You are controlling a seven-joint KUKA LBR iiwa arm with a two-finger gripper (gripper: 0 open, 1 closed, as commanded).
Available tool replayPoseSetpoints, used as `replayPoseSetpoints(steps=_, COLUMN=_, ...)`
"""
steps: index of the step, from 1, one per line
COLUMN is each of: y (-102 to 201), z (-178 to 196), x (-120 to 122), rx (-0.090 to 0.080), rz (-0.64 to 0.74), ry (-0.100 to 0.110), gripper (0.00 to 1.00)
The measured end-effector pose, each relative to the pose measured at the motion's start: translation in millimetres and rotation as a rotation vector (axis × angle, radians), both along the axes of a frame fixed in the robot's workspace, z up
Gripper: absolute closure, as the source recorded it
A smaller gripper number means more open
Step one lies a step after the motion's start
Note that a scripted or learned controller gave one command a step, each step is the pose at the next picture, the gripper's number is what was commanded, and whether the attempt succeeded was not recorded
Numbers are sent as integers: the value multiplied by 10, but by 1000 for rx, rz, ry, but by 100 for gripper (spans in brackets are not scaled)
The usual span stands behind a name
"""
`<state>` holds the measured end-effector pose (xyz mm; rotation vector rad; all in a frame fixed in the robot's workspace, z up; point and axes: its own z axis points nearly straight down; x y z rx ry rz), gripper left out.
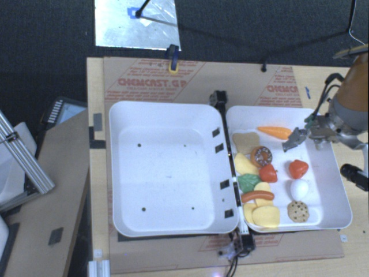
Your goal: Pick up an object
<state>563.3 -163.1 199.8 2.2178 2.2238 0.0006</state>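
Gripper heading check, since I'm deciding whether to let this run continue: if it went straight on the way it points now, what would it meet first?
Probably the carrot: the gripper points leftward with its tip just right of it. Height is unclear from above, so it may pass over.

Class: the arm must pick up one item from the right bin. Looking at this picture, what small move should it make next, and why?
Probably a short descent toward the carrot. The tool hangs just right of the carrot's tip, above the right bin, and nothing shows between its fingers. The carrot lies apart from the crowded pile along the bin's left side, so it looks like the nearest, least cluttered target.
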Motion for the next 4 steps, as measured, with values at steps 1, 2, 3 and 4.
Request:
replayPoseSetpoints(steps=1, y=466, z=-1201, x=21, rx=4, rz=3, ry=3, gripper=0)
replayPoseSetpoints(steps=2, y=432, z=-1041, x=39, rx=0, rz=1, ry=-4, gripper=100)
replayPoseSetpoints(steps=3, y=626, z=-299, x=-142, rx=0, rz=3, ry=-6, gripper=100)
replayPoseSetpoints(steps=4, y=1138, z=-149, x=-788, rx=3, rz=5, ry=4, gripper=100)
